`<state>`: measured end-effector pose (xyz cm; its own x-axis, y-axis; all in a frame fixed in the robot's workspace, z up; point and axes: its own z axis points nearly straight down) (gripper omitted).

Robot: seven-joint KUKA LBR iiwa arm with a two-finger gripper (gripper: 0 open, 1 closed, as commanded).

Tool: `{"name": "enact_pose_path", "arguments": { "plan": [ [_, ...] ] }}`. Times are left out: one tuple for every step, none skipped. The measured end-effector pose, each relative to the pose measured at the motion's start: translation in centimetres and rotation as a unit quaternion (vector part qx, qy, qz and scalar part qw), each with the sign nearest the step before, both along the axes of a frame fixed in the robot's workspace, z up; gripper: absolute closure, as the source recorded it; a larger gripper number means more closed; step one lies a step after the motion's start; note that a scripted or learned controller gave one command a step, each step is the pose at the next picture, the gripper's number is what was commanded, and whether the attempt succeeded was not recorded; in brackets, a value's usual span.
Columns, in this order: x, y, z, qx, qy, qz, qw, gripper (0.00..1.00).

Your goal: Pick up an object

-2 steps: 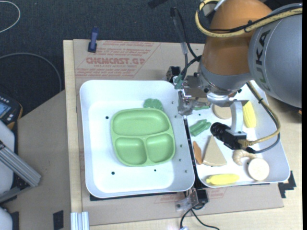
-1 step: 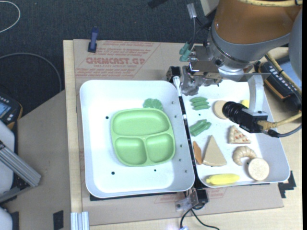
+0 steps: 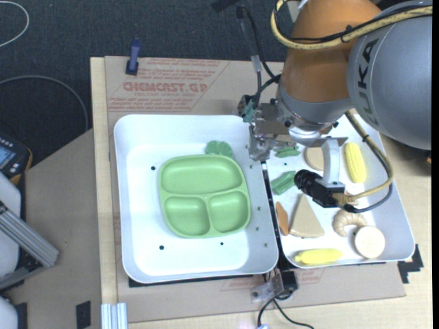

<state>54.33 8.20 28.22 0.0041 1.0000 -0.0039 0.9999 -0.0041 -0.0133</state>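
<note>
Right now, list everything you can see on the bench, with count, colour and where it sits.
Bins: two, white, side by side.
Divided tray: one, green, left bin.
Leafy piece: one, green, behind the tray.
Corn cob: one, yellow, right bin, far side.
Banana: one, yellow, right bin, near edge.
Wedge: one, tan, right bin.
Croissant: one, beige, right bin.
Round disc: one, cream, right bin.
Clip: one, blue, board's far edge.
Arm: grey and orange, over the right bin.

Divided plate in left bin
</note>
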Motion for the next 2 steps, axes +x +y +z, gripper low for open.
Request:
{"name": "enact_pose_path", "arguments": {
  "plan": [
    [-2.5,7.8,-1.4,0.0032,-0.004,0.006,1.0,1.0],
    [-2.6,3.0,-13.6,-0.0006,0.0,-0.001,1.0,1.0]
  ]
}}
